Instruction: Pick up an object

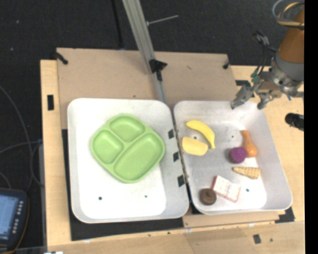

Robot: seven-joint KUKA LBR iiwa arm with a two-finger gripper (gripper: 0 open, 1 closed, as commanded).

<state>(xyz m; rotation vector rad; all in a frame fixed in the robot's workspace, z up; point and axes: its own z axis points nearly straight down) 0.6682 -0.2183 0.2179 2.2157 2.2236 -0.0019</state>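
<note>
A: Where are the pick candidates?

B: All in the right bin (270,142). Banana (202,132) and a pale yellow piece (194,146) sit near its left edge. Carrot (248,143), touching a purple piece (237,154), is by the right edge, with a cone-shaped thing (247,172) just below them. A small box (226,189) and a brown round piece (207,196) are toward the near edge.

A: Hand?

B: The hand (252,98) hangs over the far right corner of that bin, fingers spread, nothing between them. It's well apart from every object; the carrot is nearest.

A: Left bin?

B: The left bin (79,194) has only a green divided plate (128,147), roughly centred. A metal pole (140,30) runs up from the gap between the bins, on the tabletop (106,73).

A: Progress?

B: My read: nothing picked yet. All objects lie flat in the bin. Still to do: choose a target, descend, close, lift.
</note>
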